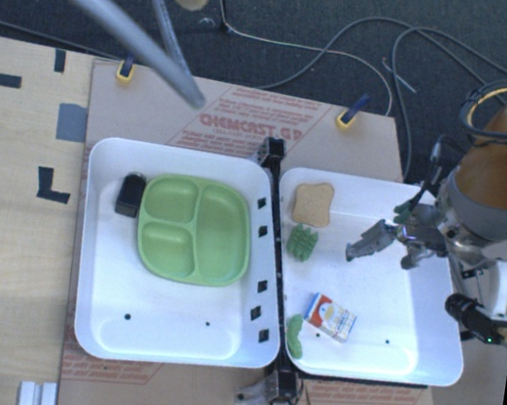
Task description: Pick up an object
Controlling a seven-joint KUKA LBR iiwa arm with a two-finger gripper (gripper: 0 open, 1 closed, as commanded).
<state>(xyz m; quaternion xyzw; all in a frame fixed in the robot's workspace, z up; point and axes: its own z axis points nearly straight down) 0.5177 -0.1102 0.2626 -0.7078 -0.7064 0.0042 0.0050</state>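
In the right bin [427, 364] lie a tan slice of toast [313, 203], a small green ridged piece [302, 242], a small red, white and blue carton [331, 317] and a green leaf-like piece [295, 336] by the divider. My gripper [385, 254] hangs over the upper right part of this bin, to the right of the toast and above the carton. Its two dark fingers [365, 244] are spread apart with nothing between them, so it is open.
The left bin [95, 315] holds a green divided plate [195, 231] and a black block [130, 194] at the plate's left. A black divider [270, 247] runs between the bins. Cables [373, 35] trail across the dark floor behind the bench.
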